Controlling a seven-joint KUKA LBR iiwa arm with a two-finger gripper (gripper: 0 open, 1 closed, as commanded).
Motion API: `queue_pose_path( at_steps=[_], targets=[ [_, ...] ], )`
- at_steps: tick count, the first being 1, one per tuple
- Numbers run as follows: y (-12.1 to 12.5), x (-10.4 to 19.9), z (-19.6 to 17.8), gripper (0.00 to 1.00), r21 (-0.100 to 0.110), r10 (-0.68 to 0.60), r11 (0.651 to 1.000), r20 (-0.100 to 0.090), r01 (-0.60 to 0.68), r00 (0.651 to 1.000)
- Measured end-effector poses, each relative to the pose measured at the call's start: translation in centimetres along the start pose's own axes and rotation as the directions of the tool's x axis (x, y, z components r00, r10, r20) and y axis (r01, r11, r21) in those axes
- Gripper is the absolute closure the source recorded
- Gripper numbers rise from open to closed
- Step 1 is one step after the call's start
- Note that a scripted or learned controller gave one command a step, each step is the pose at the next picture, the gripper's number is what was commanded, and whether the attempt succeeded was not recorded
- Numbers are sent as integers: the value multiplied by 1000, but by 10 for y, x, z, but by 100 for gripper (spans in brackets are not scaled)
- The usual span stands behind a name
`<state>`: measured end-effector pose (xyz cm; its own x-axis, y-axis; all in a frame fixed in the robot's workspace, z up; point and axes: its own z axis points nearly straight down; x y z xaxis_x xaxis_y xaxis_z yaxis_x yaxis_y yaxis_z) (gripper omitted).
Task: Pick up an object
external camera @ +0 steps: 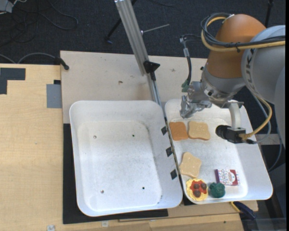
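My gripper hangs over the far left part of the right bin, just above and behind two toast slices. The darker brown slice lies next to the paler slice below the fingertips. A third pale slice sits nearer the front. At the front of that bin are a yellow plate with red food, a green broccoli-like piece and a small maroon and white packet. Nothing shows between the fingers.
The left bin is a wide white tray beside the right one. A slanted aluminium bar runs down from the back to the divide between the bins. Black clips line that divide.
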<state>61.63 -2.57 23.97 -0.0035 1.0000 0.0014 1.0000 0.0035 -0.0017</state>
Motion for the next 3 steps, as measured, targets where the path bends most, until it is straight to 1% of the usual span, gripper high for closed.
queue_pose_path(
  at_steps=[1, 2, 3],
  targets=[
    [12, 46, -3, 100, -1, 0, 1000, 0, 0, 1000],
    [24, 101, -6, 100, -1, -1, 1000, 0, 1, 1000],
    [23, 100, -6, 0, 1, -1, 1000, 2, 1, 1000]
  ],
)
